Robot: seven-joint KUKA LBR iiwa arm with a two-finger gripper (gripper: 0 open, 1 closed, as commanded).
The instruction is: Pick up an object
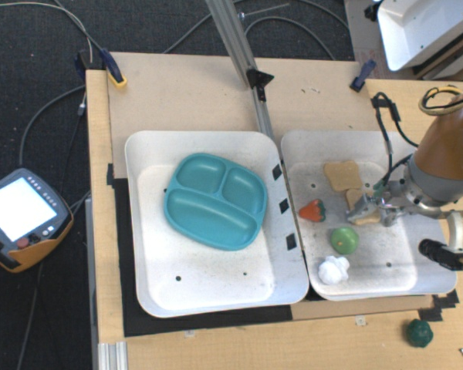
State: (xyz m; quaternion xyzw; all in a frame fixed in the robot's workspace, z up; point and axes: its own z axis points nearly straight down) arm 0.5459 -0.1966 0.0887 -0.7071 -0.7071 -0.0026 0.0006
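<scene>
The right bin (393,280) holds several small objects. A tan flat piece (342,175) lies near its middle, with a red item with a green top (312,211) to the left. Further forward sit a green round fruit (344,240) and a white crumpled item (333,270). My gripper (368,209) is low in this bin, just below the tan piece and above the green fruit. A small tan bit (363,217) lies right at the gripper's tip, and I cannot tell whether it is held. The grey arm with its orange band (446,146) comes in from the right.
The left bin (150,284) carries a teal divided plate (216,200). A dark green ball (419,332) lies on the bench outside the right bin's front corner. A metal pole (235,29) slants over the back. Black cables (386,126) hang near the arm.
</scene>
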